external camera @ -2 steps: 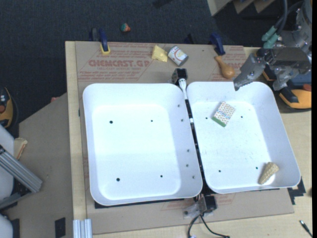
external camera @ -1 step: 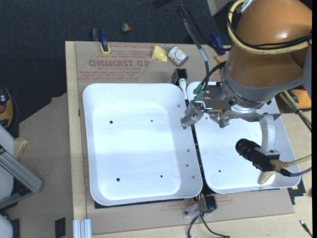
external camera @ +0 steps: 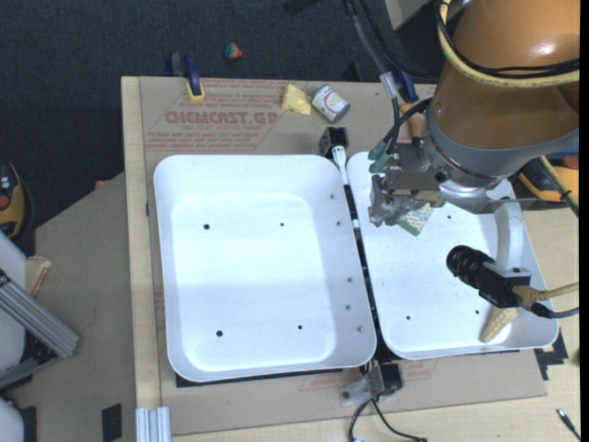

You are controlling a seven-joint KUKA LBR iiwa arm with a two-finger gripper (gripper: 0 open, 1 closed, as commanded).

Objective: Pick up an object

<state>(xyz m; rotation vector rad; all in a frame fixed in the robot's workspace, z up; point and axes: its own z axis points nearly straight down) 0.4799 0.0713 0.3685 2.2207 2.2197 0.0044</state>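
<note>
My gripper (external camera: 394,206) hangs over the far left part of the right bin (external camera: 414,334), close to the divider between the bins. A small flat item with a green and white pattern (external camera: 418,219) lies right at the gripper's tip, partly hidden under it. I cannot see whether it sits between the fingers. A tan, cone-like object (external camera: 501,323) lies at the near right corner of the right bin. The arm's bulk covers the far right of that bin.
The left bin (external camera: 184,247) sits beside it. Behind the bins on the cardboard lie a yellow scrap (external camera: 295,99) and a small grey-white box (external camera: 330,103). A blue and yellow clamp (external camera: 192,81) holds the board's far edge. A black clip (external camera: 334,141) joins the bins.
</note>
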